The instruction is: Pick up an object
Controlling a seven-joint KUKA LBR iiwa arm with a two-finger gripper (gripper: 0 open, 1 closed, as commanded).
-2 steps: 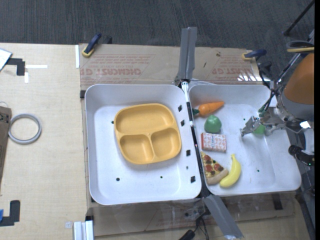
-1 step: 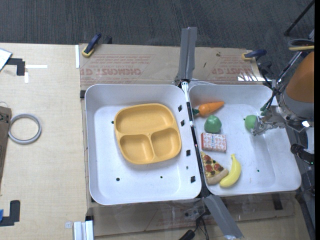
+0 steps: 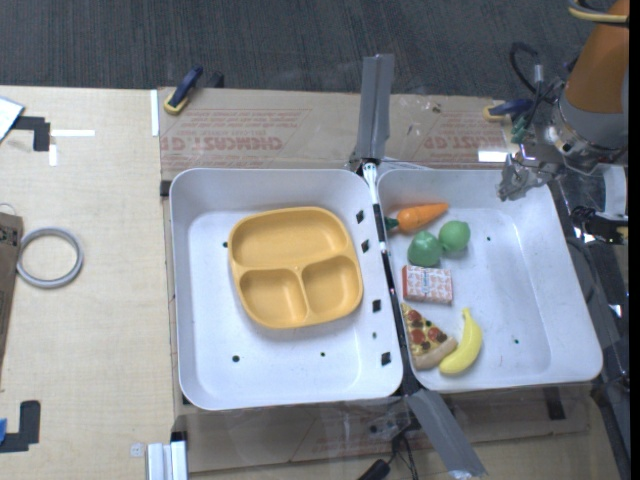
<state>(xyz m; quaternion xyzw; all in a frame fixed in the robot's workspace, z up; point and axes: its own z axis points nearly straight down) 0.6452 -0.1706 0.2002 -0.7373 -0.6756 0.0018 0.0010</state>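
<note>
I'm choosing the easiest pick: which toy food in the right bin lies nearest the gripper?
The round green ball, rightmost of the cluster, lies closest to the gripper.

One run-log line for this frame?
phase: pre-grasp | claw: above right white bin's far rim, holding nothing | nearest: orange toy carrot | yellow divided plastic plate: left white bin
</note>
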